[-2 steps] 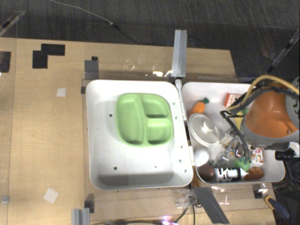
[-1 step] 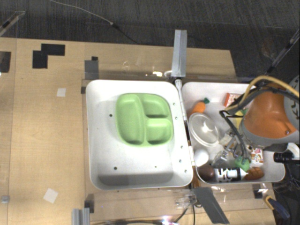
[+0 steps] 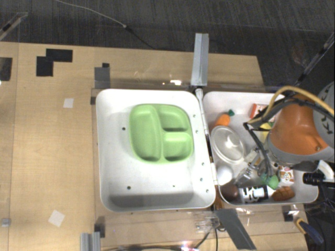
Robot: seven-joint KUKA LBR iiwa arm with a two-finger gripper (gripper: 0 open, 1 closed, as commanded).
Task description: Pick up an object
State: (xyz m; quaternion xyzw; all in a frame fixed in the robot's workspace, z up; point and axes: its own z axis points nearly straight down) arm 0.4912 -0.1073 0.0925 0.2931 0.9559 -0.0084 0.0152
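Camera view places the gripper (image 3: pixel 255 174) low in the right bin (image 3: pixel 238 99), among crowded items; whether anything is held cannot be told. Just beside it lie a clear glass bowl (image 3: pixel 228 143), a white ball (image 3: pixel 224 173), a dark bottle (image 3: pixel 254 193) and a small green piece (image 3: pixel 272 181). An orange carrot toy (image 3: pixel 224 120) sits near the far wall. The bowl is probably stiff, slippery and breakable; its rim is the likely hold. The ball may roll. The bottle appears light and rigid, best pinched across its body. A green divided plate (image 3: pixel 160 133) occupies the left bin (image 3: pixel 112 150).
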